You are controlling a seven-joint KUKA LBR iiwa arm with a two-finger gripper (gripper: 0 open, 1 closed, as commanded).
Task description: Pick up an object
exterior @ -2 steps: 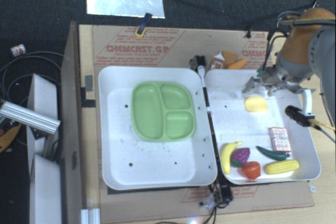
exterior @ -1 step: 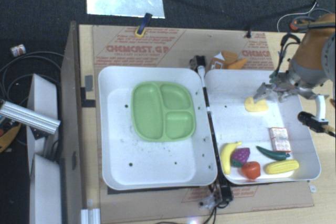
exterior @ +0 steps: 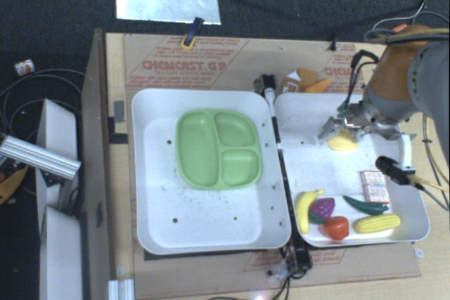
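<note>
Camera view: the hand [exterior: 341, 128] hangs over the right bin [exterior: 309, 168], above that bin's far half. The lemon [exterior: 342, 144] sits just under its tip, perhaps touching it. I cannot tell whether the hand is released or clenched, since the wrist hides the grip from this slant. Nothing shows the lemon as held.

The lemon lies on the right bin's floor, roughly midway between its side walls, with bare white floor around it. It is well apart from the cluster along the bin's near edge: banana [exterior: 307, 207], grapes [exterior: 323, 207], tomato [exterior: 337, 227], pepper [exterior: 365, 205] and corn [exterior: 377, 223]. A carton [exterior: 374, 186] lies a little farther in, toward the bin's right wall.

The likeliest failure, I judge, is the lemon slipping away. The hand seems to sit over the lemon's far edge rather than its middle, so a squeeze there could pinch only the rim. That could push the rounded body out sideways onto the smooth floor. A grip closing too high would meet nothing, and one pressed too low would jam against the bin's floor.

The lemon is small, oval and pale yellow, paler than the banana or corn. It looks smooth, like moulded plastic. It stands out only faintly against the white bin, and the hand covers its far side.
</note>
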